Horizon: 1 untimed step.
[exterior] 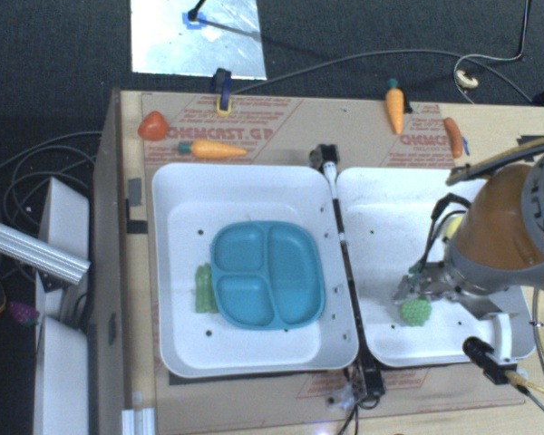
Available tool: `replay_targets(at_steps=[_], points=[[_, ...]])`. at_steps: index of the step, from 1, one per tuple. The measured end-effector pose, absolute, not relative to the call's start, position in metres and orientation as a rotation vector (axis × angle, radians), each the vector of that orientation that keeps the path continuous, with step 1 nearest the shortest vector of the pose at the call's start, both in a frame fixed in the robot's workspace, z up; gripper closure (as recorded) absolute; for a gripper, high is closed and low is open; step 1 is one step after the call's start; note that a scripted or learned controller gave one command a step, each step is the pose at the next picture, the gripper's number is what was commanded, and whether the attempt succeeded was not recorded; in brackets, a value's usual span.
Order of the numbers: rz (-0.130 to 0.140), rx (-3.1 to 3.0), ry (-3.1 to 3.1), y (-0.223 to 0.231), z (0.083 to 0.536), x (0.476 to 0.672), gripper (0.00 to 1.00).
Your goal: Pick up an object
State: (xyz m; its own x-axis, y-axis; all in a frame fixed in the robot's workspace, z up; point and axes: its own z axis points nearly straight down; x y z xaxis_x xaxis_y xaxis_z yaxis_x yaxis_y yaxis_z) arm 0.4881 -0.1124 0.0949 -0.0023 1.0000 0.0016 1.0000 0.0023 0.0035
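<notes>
End effector point(419, 290): low in the right bin point(381, 243), directly above and touching or nearly touching the green piece point(416, 312); open or closed cannot be told from this angle.

Green piece: small, knobbly, on the right bin's floor near its front wall.

Arm point(508, 225): grey with orange band, reaching in from the right over the same bin.

Left bin point(181, 243): 1 blue tray point(267, 275) with 4 compartments; 1 green strip point(204, 290) beside the tray's left edge.

Surface point(281, 130): 3 carrots and 1 red piece along the back.

Step in hand, judged: descent onto the green piece. Next move calls for closing squarely around it, then a straight lift.
</notes>
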Motion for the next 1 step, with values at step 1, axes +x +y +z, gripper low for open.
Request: replay_targets(at_steps=[1], points=[[0.005, 2.216, 2.225, -0.0344, 0.1850, 0.5445, 1.00]])
